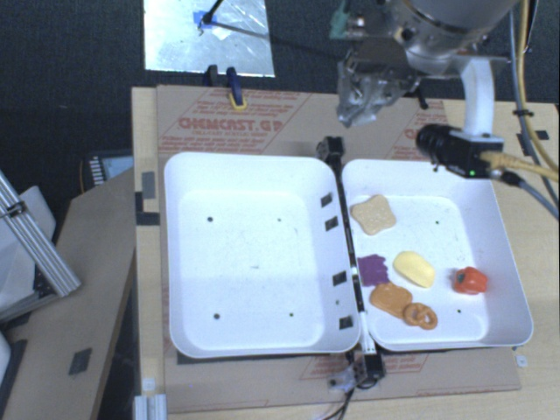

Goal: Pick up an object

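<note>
My gripper (363,101) hangs high above the back edge of the bench, over the gap between the two bins, with nothing seen between its fingers. In the right bin (499,261) lie a tan slice of bread (374,214), a purple piece (372,269), a yellow lemon-like piece (414,269), a red pepper (470,280), an orange piece (390,298) and a brown pretzel (421,316). All of them lie well below and in front of the gripper.
The left bin (188,234) is bare white. A black clip strip (346,252) runs between the bins. A shiny metal sheet (208,24) lies at the back left, with a yellow-and-blue clamp (234,90) near it. Cardboard (227,122) underlies both bins.
</note>
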